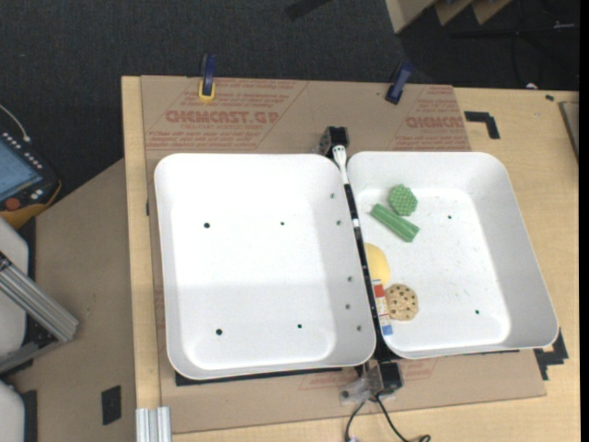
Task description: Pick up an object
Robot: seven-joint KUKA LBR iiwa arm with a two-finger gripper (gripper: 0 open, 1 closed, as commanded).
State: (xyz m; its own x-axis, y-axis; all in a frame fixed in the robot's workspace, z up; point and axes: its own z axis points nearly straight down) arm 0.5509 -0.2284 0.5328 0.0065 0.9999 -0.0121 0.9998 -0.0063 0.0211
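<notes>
Objects number four in the right bin (515,247): two green (402,199), one yellow (377,263), one cookie (400,301).

Floor (110,26): dark grey carpet, speckled, across the top and down the left side.

Bench (92,247): light wood top, its left edge cutting diagonally from mid-left.

Brown board (304,109): lies flat on the bench, red lettering printed along its far edge. Held at that edge by two clamps, a blue and yellow clamp (208,77) towards the far left corner and a blue clamp (399,82) right of centre.

Metal rail (37,297): grey, ribbed, slanting at the left edge.

Screen (18,168): blue-lit, dark frame, at the far left.

Light: even, from overhead, with soft shadows.
</notes>
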